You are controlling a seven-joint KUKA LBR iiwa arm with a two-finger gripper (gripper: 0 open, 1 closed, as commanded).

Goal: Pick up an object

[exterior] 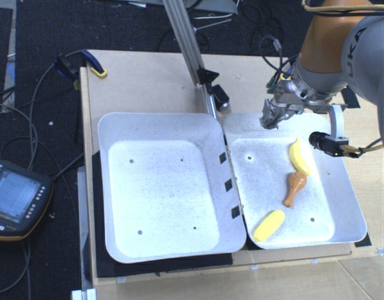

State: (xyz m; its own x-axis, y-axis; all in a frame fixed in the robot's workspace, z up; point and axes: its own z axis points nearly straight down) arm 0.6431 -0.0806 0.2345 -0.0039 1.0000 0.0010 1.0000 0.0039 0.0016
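The toy drumstick (294,189) in the right bin (342,230) looks light, rigid and slick, best pinched across its thin handle; whether the gripper (271,121) is parted, I cannot tell

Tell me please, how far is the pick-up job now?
Nothing looks picked yet. The banana, the drumstick toy and the yellow oblong piece all lie in the right bin. In hand: the gripper hangs over that bin's far edge, apart from them. Left: descend, grasp one, lift.
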